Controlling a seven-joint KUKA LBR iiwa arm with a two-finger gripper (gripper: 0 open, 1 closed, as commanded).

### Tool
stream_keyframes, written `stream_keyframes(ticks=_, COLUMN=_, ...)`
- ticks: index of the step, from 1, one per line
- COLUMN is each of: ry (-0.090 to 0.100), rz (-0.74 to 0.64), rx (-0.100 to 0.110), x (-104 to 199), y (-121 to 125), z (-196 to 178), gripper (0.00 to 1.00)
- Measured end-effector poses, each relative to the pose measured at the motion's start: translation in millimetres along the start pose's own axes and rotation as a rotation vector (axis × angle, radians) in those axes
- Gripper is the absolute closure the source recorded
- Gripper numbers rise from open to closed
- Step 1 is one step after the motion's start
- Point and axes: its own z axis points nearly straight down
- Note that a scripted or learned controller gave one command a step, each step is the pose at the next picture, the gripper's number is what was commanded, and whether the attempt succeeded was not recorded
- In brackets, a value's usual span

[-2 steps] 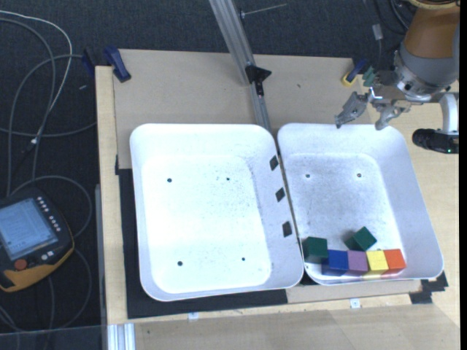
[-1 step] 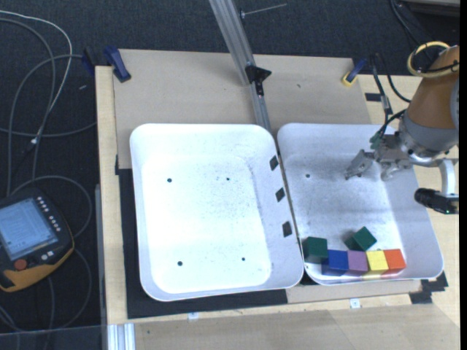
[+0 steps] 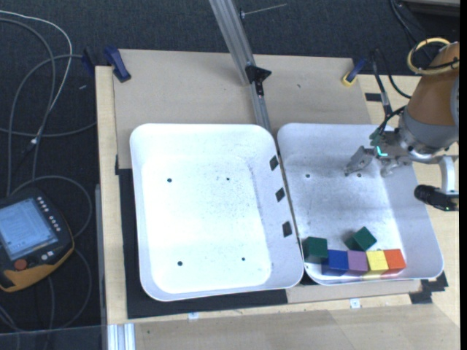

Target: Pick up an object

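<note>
Arm: the grey arm with its orange band (image 3: 432,93) is being seen reaching in from 3 o'clock, over the upper part of the right bin.
End effector: the end effector (image 3: 373,162) is being held above the right bin's floor, toward 1 o'clock within that bin; its two fingers are being shown spread apart, released, with nothing between them.
Right bin: the right bin (image 3: 321,144) is being carried on the tabletop (image 3: 182,86), just beside the left bin.
Left bin: the left bin (image 3: 146,195) is being shown at 9 o'clock from the right bin.
Blocks: a row is being formed along the right bin's 6 o'clock edge by the green block (image 3: 315,249), blue block (image 3: 337,260), purple block (image 3: 357,261), yellow block (image 3: 376,260) and orange block (image 3: 394,258).
Tilted block: a second dark green block (image 3: 362,238) is being seen tilted just above the row, well apart from the end effector.
Pendant: a handheld pendant (image 3: 28,233) is being seen at 9 o'clock, off the tabletop.
</note>
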Motion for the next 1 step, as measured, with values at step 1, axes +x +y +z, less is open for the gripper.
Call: stream_keyframes(ticks=1, ry=0.002, rz=-0.010, rx=-0.009, x=86.4, y=-3.7, z=-81.0, gripper=0.00)
